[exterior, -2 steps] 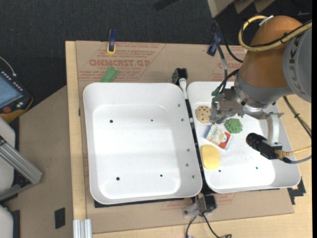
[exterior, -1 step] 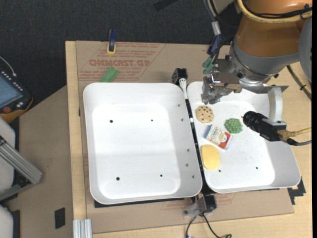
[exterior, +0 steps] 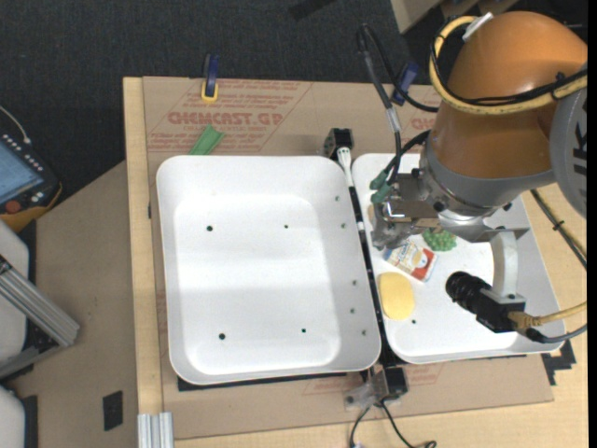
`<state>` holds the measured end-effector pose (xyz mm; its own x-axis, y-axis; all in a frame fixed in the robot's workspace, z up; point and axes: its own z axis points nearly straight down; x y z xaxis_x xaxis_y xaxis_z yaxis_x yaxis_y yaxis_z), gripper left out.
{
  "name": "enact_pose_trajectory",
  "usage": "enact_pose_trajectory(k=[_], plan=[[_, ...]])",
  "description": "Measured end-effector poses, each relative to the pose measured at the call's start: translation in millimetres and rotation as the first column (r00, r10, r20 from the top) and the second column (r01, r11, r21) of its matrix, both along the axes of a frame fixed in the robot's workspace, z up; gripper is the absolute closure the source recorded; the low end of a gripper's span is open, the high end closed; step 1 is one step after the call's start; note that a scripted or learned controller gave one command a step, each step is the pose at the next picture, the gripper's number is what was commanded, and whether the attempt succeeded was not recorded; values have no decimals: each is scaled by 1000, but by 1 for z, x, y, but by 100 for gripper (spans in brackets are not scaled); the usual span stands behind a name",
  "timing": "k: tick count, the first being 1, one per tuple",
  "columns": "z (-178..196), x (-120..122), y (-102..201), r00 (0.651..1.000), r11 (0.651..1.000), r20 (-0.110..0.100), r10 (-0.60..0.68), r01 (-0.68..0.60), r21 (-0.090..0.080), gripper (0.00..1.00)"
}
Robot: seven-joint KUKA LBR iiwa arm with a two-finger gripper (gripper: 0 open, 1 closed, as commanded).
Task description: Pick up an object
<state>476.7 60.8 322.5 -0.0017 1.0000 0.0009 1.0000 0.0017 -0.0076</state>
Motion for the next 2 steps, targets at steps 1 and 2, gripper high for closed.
enact_pose_trajectory(k=[1, 2], plan=[[111, 3, 50, 1000, 1000, 22, 5, -5, 4, 100], [-32, 1, 4, 1000, 1000, -8, -8, 8, -5, 100]])
